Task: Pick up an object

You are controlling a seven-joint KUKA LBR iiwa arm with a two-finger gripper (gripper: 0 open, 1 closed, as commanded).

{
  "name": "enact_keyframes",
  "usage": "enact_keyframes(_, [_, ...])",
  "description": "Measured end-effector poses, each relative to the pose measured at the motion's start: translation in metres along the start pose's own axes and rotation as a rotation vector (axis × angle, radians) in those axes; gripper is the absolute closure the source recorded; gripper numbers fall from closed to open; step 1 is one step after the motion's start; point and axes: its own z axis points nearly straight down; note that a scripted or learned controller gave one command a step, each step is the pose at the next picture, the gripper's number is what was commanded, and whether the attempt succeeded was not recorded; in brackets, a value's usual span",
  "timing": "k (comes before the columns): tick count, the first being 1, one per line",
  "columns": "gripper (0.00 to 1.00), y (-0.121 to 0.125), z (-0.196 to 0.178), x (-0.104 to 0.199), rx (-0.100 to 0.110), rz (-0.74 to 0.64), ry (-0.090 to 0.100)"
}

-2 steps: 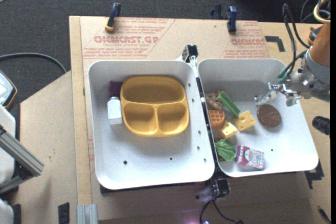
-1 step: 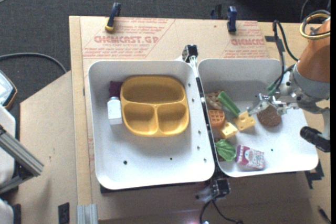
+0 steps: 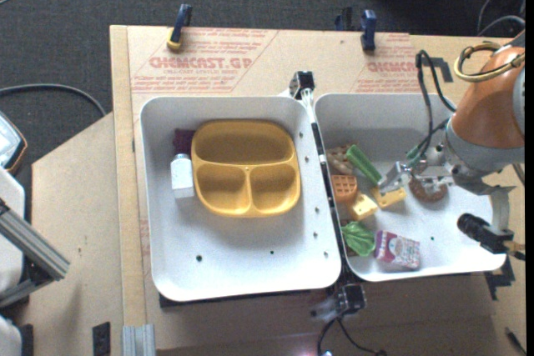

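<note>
From the camera above the bench, I reach in from the right, my grey arm [image 3: 488, 137] with its orange band bent over the right bin [image 3: 467, 258], and my claw [image 3: 415, 176] hangs low over that bin's middle. Whether the claw is spread or closed I cannot tell; the metal parts there blur together. Just beside it lies a brown round cookie [image 3: 430, 192], and to its left a yellow wedge of cheese [image 3: 390, 198], which sits close under the claw's tip, though I cannot tell if I am touching it. Further left in the same bin I see a long green piece [image 3: 364, 165] lying at a slant, a small brown lump [image 3: 338, 157] near the dividing wall, a waffle [image 3: 343, 186] below that, and a yellow block [image 3: 363, 207] beside the waffle. Toward the near edge lie a green leafy piece [image 3: 359, 238] and a small pink packet [image 3: 397, 251], side by side. In the left bin [image 3: 158, 246] rests a yellow divided plate [image 3: 245, 167], with a white bottle [image 3: 182, 177] touching its left side and something dark red [image 3: 183, 137] just behind the bottle.
</note>
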Motion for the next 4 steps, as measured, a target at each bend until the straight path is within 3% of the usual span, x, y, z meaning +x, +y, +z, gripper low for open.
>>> enact_keyframes(1, [0.00,0.001,0.030,0.000,-0.005,0.000,-0.002])
enact_keyframes(2, [1.00,0.004,0.014,-0.003,-0.018,0.003,-0.009])
enact_keyframes(4, [1.00,0.008,-0.104,-0.004,-0.014,-0.002,-0.006])
